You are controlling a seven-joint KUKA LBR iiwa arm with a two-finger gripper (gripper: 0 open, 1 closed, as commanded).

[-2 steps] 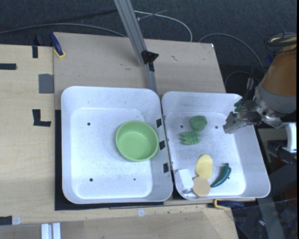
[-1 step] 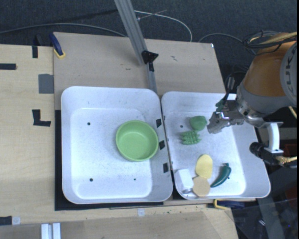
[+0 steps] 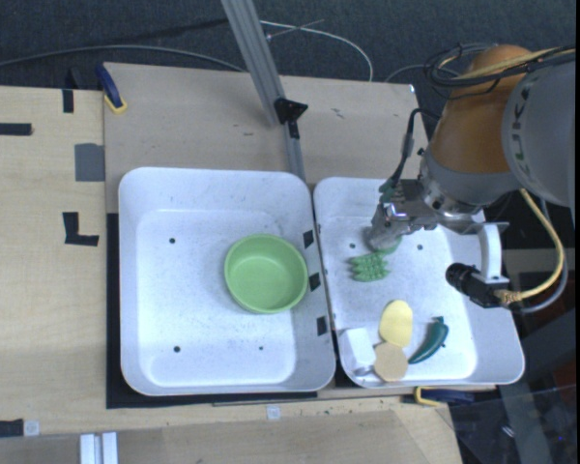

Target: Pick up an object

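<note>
My gripper (image 3: 385,240) hangs over the right bin (image 3: 493,356), just above and to the right of a small green ridged toy (image 3: 369,267). The toy lies on the bin floor near the bin's left side. A yellow oval piece (image 3: 396,322), a tan round piece (image 3: 391,362) and a dark green pepper-shaped piece (image 3: 428,341) lie near the front of the same bin. A green bowl (image 3: 265,274) sits in the left bin (image 3: 155,259).
A grey slanted pole (image 3: 256,51) rises from the bench behind the bins. Cables (image 3: 319,42) lie on the dark floor at the back. The arm's orange band (image 3: 478,114) and black fittings (image 3: 469,283) crowd the right bin's right side.
</note>
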